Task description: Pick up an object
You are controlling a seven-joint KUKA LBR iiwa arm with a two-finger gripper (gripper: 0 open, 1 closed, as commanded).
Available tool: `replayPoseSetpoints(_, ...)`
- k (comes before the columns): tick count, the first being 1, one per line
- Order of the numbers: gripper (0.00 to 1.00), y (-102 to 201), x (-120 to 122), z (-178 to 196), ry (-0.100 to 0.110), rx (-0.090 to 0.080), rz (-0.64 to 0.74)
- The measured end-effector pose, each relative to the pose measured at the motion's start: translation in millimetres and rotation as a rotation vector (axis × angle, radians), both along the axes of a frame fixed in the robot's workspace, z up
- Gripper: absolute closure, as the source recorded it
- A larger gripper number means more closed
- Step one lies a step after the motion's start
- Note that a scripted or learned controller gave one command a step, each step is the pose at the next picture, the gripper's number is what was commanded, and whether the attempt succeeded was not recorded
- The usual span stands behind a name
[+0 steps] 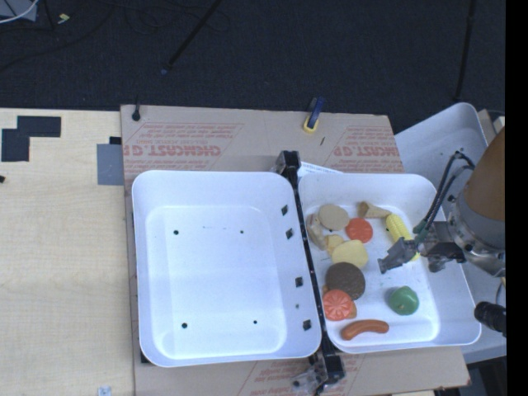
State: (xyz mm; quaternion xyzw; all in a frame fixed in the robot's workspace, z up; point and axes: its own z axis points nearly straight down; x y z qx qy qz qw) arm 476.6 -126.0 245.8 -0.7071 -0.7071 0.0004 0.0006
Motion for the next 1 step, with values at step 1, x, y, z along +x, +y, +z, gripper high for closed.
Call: replayPoseSetpoints(1, 0.00, 44.8, 4.7, -122.8, 0.011, 0.004, 0.003)
